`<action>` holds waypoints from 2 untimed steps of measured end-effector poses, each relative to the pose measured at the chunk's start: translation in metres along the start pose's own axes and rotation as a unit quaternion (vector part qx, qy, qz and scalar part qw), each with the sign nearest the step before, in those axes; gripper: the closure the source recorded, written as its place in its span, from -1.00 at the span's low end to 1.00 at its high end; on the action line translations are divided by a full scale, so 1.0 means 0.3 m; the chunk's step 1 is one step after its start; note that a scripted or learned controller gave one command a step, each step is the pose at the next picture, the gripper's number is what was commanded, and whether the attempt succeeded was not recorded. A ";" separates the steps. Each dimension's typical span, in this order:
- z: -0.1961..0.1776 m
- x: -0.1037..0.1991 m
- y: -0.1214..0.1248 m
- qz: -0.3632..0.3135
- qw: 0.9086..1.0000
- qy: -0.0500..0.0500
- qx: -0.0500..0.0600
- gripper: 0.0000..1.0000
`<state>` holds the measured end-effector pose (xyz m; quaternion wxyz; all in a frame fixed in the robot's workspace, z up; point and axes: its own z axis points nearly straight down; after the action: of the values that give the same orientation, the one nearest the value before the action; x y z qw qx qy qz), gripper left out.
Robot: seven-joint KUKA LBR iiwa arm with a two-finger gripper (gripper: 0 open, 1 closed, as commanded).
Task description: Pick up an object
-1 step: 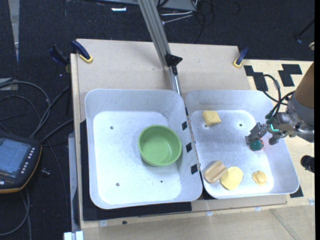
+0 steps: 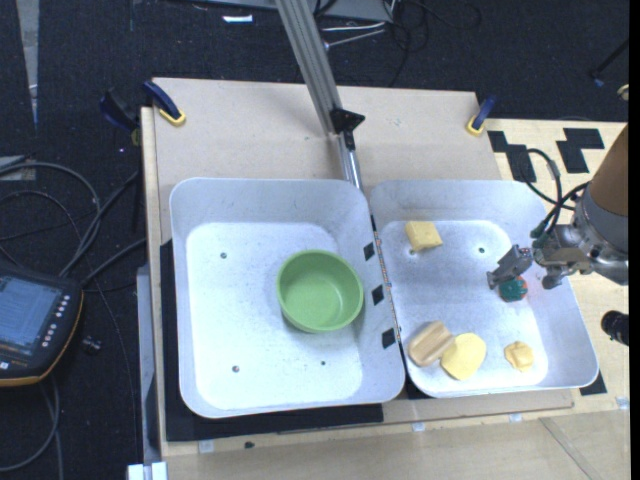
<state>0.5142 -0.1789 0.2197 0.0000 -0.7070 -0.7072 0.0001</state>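
End effector hangs low in the right bin directly over a small teal object, positioned for a grasp; finger opening cannot be judged, no hold confirmed.

camera: fixed overhead | slanted down | both bins framed

A pale wooden bench bears two shallow white bins, left bin beside right bin.
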 end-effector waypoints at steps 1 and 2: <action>0.189 0.003 -0.034 0.000 1.000 0.001 0.003 -1.00; 0.338 0.025 -0.027 0.000 1.000 0.001 0.002 -1.00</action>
<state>0.5060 -0.1713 0.1181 0.0019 -0.7069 -0.7073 0.0010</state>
